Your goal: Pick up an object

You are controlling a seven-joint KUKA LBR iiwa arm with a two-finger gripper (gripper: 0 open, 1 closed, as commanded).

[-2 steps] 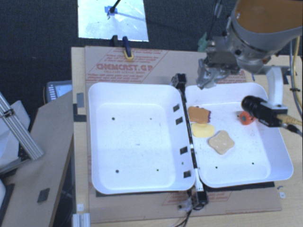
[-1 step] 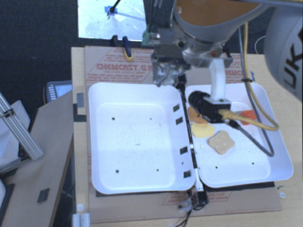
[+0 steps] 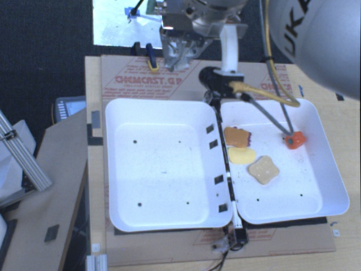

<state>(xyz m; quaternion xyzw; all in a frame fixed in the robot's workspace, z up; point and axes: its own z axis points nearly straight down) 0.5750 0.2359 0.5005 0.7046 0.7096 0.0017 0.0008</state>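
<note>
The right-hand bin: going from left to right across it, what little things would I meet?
Orange-brown piece with a purple edge and pale yellow disc at about the same spot, then tan toast-like square, then small orange-red piece.

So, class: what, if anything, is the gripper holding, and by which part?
Nothing. The gripper hangs above the bench with nothing between its fingers; the toys lie in the right bin.

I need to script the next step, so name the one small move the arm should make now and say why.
Probably carry the hand toward the right bin and stop above the toast-shaped piece. The hand sits high beyond the bins' far edge, over the cardboard, with nothing seen between its fingers. All the items lie in the right bin, and that piece lies apart from the orange one.
</note>
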